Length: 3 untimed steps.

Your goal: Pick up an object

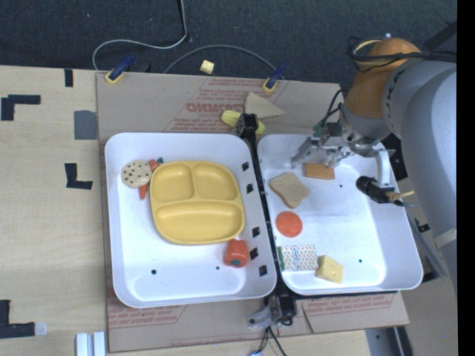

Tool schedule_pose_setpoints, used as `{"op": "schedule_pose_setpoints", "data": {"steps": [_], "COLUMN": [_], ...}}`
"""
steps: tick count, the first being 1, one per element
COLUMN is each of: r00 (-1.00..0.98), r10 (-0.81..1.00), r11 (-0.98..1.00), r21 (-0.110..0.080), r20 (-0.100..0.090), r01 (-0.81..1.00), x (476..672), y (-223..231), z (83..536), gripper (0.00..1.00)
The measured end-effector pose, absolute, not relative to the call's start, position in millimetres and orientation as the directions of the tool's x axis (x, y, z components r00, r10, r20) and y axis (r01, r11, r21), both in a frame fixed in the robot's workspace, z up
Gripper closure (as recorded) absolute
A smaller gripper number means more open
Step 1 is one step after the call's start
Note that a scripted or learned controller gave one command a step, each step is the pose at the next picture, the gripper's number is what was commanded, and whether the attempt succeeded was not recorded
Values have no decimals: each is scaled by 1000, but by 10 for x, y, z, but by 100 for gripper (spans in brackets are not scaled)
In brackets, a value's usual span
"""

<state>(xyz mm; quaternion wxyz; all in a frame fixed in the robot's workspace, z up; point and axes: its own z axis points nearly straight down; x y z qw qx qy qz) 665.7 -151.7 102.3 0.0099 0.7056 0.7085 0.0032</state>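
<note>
Two bins sit side by side on the desk (44, 221). In the left bin (126, 273) a divided plate (197, 202) lies mid-bin, a cookie (136, 173) at its left and a small cup (237, 253) at its near right corner. In the right bin (386, 265), a bread slice (290, 190) lies behind a round slice (289, 224); a packet (298, 257) and a cheese chunk (330, 269) lie nearest, a wedge (318, 171) farthest back

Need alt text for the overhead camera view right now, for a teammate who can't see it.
The gripper hovers at the back of the right bin, just above an orange block, with a bread slice, orange disc, packet and yellow chunk nearer. The left bin holds a yellow divided plate, a cookie and a red piece.
</note>
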Motion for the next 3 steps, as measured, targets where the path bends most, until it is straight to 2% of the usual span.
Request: {"op": "schedule_pose_setpoints", "data": {"steps": [1,2,3], "r00": [-2,-2,-2], "r10": [1000,1000,1000], "r11": [2,2,2], "r21": [18,21,19], "r20": [-11,-12,-12], "r01": [1000,1000,1000], "x": [6624,6635,6628], "y": [-1462,-1464,-1464], "z": [919,1038,1024], "gripper": [0,100,0]}}
